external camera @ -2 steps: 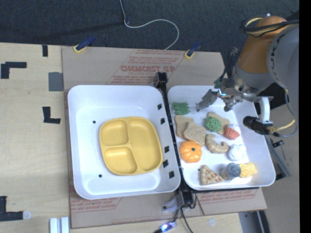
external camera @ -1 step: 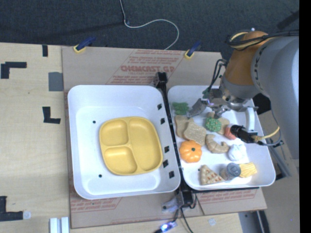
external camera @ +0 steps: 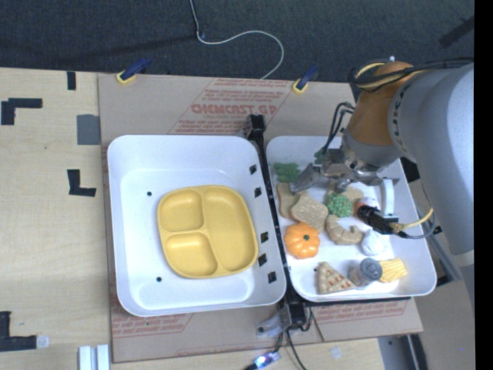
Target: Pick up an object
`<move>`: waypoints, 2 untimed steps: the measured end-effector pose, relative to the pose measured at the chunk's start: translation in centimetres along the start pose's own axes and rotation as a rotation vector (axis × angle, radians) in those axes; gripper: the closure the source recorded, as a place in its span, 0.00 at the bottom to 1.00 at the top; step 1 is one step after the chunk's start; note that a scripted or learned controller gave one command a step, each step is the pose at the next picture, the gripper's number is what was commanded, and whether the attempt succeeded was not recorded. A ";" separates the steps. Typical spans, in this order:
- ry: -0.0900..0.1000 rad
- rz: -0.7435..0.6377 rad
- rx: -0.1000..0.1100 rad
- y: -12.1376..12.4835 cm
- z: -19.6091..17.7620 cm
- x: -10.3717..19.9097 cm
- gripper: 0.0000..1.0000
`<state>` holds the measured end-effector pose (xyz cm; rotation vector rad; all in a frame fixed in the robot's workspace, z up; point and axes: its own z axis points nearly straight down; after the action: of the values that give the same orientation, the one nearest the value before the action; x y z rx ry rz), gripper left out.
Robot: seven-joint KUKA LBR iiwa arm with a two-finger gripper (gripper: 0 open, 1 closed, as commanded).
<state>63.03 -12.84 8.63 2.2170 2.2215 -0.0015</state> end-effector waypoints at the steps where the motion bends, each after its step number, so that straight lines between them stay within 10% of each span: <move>1: 0.000 -0.001 -0.007 0.2 -1.3 0.1 1.00; 2: 0.003 -0.001 -0.002 0.6 -6.8 1.1 1.00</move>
<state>63.65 -11.71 15.46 2.2170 2.2228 0.0035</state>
